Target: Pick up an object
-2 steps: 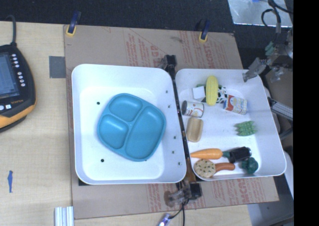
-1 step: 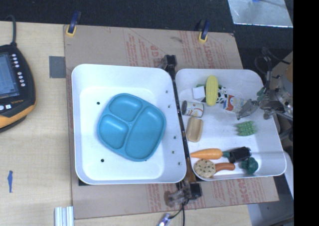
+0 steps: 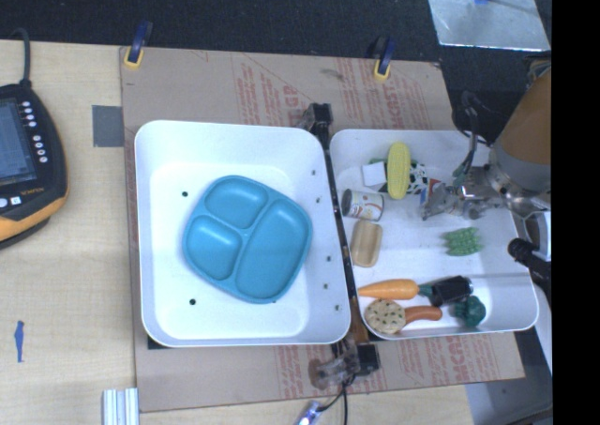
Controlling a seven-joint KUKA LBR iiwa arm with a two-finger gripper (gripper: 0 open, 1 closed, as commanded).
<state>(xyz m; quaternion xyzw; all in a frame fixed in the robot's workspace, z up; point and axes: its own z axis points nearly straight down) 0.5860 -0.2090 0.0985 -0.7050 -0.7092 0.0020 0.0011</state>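
Camera view looks down on a pale wooden bench (image 3: 66, 301) with a sheet of brown cardboard (image 3: 234, 85) laid over it, held at the top edge by two clamps with yellow and blue grips (image 3: 137, 46). Beyond the bench, across the top of the frame, runs dark carpet, with a grey panel in the upper right corner. A black and orange handheld controller (image 3: 23, 156) lies at the left edge.

Two shallow white plastic bins sit side by side on the cardboard. The left bin (image 3: 159, 146) holds a smooth blue plate (image 3: 247, 237) with three compartments and rounded corners, lying at the bin's centre. The right bin (image 3: 506, 315) holds a scatter of small toys: a yellow corn cob (image 3: 398, 170) upright near the top, a small can (image 3: 361, 203), a tan bread-shaped piece (image 3: 366, 243), a green knobbly piece (image 3: 462, 242), an orange carrot (image 3: 388, 290), a round cracker (image 3: 384, 317), a black piece (image 3: 450, 288) and a dark green one (image 3: 472, 311) in the lower right.

From the right edge the grey arm reaches in, and its metal gripper (image 3: 448, 200) hangs over the upper right part of the right bin, between the corn cob and the green knobbly piece. Whether its pincer is parted or closed cannot be told, and nothing is seen between its tips.
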